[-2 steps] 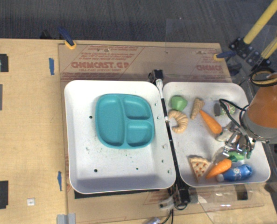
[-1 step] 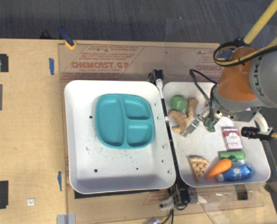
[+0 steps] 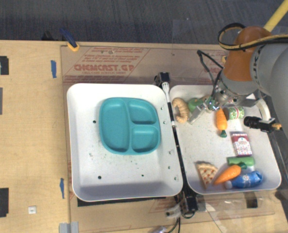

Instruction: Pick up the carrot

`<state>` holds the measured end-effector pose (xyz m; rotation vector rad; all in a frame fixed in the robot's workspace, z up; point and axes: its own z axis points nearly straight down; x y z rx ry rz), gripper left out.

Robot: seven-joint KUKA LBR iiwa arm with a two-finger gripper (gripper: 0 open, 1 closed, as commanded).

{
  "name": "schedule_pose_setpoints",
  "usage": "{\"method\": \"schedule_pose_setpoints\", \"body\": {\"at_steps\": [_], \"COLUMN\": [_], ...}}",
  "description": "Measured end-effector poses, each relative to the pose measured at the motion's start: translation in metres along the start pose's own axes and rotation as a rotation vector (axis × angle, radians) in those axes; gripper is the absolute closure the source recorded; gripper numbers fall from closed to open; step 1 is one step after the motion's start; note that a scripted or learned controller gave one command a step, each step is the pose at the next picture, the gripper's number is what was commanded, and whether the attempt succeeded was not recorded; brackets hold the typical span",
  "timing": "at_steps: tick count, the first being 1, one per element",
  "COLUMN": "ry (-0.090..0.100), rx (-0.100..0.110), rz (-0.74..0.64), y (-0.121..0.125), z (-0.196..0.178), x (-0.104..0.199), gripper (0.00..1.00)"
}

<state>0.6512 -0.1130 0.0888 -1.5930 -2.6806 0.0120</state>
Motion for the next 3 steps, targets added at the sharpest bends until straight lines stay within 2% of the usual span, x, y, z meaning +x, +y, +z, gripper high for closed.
{"method": "schedule_pose_setpoints", "body": {"at_steps": [1, 2, 3], "ry": [-0.022, -0.026, -0.023], "rx": [-0.014, -0.016, -0.027], "rz": [-0.004, -0.008, 0.003], "y": [0.003, 0.004, -0.071], "z": [-0.014, -0.025, 0.000], "x": [-0.004, -0.003, 0.019], "gripper": [1.00, 1.00, 1.00]}}
